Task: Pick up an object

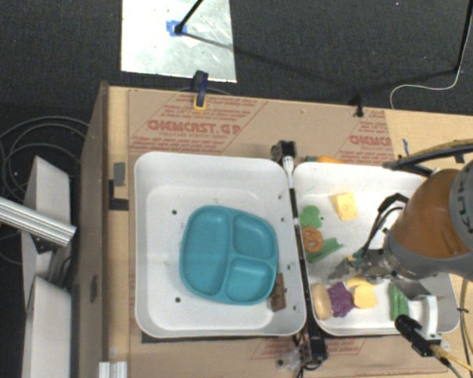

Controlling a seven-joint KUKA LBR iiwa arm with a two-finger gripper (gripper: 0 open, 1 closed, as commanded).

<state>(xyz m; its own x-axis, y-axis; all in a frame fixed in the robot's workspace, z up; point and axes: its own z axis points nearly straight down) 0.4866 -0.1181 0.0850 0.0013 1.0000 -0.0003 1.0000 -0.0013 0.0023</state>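
Note:
My gripper (350, 266) hangs low over the right bin (378, 176), near its front half. Just below it lie a yellow piece (362, 295), a purple bunch of grapes (340, 298) and a pale round piece (321, 302). Left of the gripper are a brown ring-shaped item (312, 240) and a green leafy piece (325, 249). A yellow cheese block (345, 206) sits farther back, with a green item (309, 217) by the left wall. A green cylinder (398, 301) lies at the front right, partly under the arm.
The left bin (166, 181) holds a blue divided plate (230, 254), with a small brown item (279, 292) against its right front edge. An orange thing (328, 159) rests at the right bin's back rim. The grey arm covers the right bin's right side.

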